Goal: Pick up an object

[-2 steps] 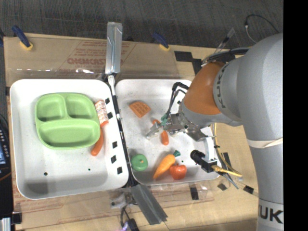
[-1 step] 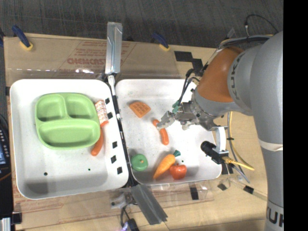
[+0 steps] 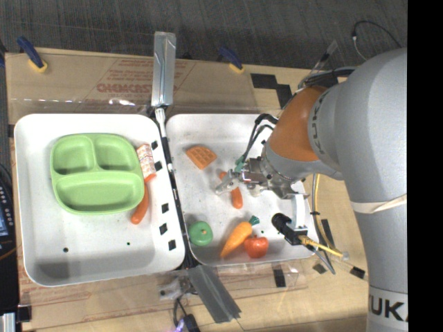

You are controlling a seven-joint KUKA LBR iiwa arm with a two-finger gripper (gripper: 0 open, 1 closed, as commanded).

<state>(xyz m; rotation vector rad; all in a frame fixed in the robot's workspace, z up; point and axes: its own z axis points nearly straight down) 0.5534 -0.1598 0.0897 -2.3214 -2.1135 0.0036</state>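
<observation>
My gripper (image 3: pixel 232 183) hangs over a small orange carrot (image 3: pixel 237 198) in the right bin (image 3: pixel 208 126); I cannot tell its state.

Left bin (image 3: pixel 34 206) has a green divided tray (image 3: pixel 93 171) sitting in it. There's a small labelled packet (image 3: pixel 145 159) and an orange sausage-looking thing (image 3: pixel 140 207) right beside it.

A lime-green divided plastic tray (image 3: pixel 93 173) sits in the white left bin (image 3: pixel 34 206). The white right bin (image 3: pixel 208 133) holds an orange toy carrot (image 3: pixel 235 236), a red tomato (image 3: pixel 256 247), a green round fruit (image 3: pixel 201 234) and a tan waffle-patterned square (image 3: pixel 201 157).
</observation>
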